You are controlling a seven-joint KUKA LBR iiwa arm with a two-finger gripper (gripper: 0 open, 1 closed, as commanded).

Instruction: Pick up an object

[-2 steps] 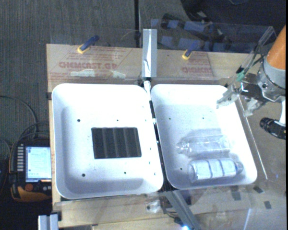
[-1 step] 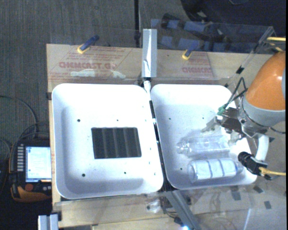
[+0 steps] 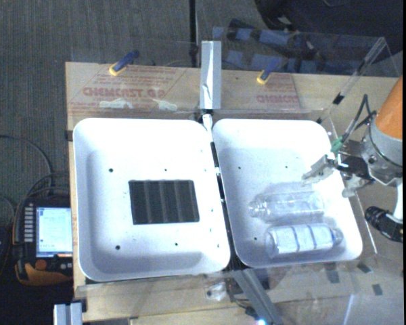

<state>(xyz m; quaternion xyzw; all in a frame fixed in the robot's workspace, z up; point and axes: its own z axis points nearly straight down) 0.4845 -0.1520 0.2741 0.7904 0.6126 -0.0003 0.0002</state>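
**While nothing is yet gripped, the approach over the right bin is in hand**

Although two candidates lie in the right bin [image 3: 284, 131], neither is held. A clear plastic bottle [image 3: 286, 206] lies on its side near the bin's middle, and a grey-white ribbed container [image 3: 303, 240] lies just beside it, toward the near wall. The gripper [image 3: 328, 166] is seen above the bin's right part, up and to the right of the bottle and apart from it; whether its jaws are spread or pressed together cannot be told. The step is judged to be the approach. A descent onto the bottle, with the jaws set across its width, is called for next. A dark ribbed panel [image 3: 164, 201] lies in the left bin [image 3: 95, 141].
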